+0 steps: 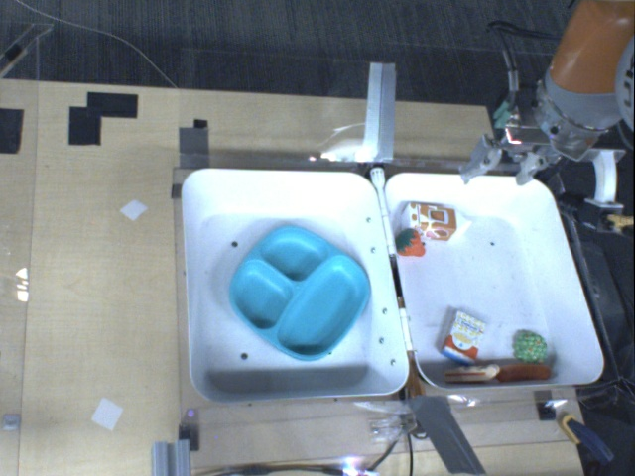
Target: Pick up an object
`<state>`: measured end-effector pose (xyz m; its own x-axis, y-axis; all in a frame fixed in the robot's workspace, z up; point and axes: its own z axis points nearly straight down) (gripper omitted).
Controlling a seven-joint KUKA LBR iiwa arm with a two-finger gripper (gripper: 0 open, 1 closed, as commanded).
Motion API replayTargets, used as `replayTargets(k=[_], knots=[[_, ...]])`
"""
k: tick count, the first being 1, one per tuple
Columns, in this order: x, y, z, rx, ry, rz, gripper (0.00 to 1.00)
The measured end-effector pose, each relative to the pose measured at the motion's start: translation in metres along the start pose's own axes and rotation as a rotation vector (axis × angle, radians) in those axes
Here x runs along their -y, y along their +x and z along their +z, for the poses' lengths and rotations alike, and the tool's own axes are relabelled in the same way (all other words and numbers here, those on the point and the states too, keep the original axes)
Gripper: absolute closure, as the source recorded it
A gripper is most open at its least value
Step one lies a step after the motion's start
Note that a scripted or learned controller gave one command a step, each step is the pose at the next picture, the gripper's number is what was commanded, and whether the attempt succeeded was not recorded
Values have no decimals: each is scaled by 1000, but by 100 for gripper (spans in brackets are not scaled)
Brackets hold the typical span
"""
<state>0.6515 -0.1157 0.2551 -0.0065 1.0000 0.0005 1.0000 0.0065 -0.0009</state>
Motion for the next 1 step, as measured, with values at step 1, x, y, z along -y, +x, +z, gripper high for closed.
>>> replayTargets(k=[1], knots=[[74,5,110,0,-1,-21,0]])
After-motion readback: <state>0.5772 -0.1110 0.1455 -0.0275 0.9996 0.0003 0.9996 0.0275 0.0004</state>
